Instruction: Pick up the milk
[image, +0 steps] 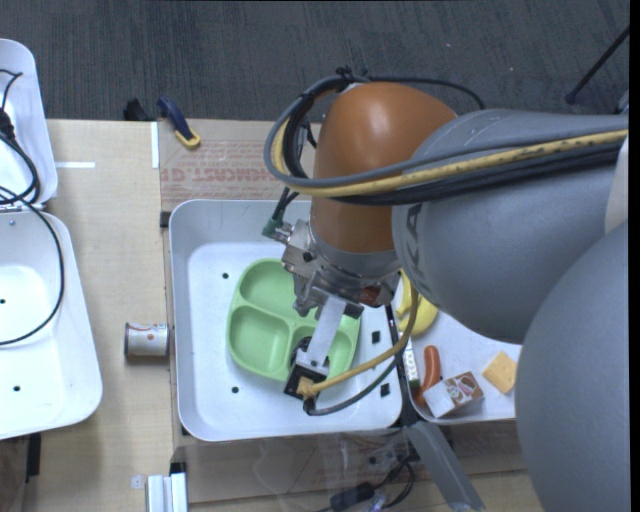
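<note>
Nearest camera: bulky grey arm (520, 250) w/ orange band (375, 160), reaching in from 3 o'clock toward ctr. Below band, gripper (335, 298) hanging over green divided plate (262, 320), at plate's 3 o'clock edge. Spread or pressed together: can't tell, tucked under wrist from this angle. Nothing seen held.

Plate lying approx. mid-floor of middle white bin (205, 400). Second white bin (460, 345) at 4 o'clock of frame, largely under arm. In its visible corner: milk (458, 392), small carton, white w/ brown-red print, set at a slant, close to bin's near rim; upright or lying, hard to tell. Reddish sausage (431, 365) just beside it at 10 o'clock. Yellow cheese wedge (501, 372) near, at 1 o'clock. Banana (422, 310) at 12 o'clock of sausage, partly under arm.

Outside bins: small can (148, 340) on bench at 9 o'clock of plate; blue-yellow clamp (178, 122) at 11 o'clock of frame.

Handling, as judgement only: prob. light; thin card or plastic walls, fairly stiff but crushable under a hard squeeze; smooth printed faces, maybe a bit slippery. Best hold prob. across two flat opposite sides, mid-body, not the folded top. Tight spot, w/ sausage alongside and rim close, so straight-down approach w/ narrow spread. Gripper well apart from milk, at milk's 10 o'clock; pick not yet begun.
</note>
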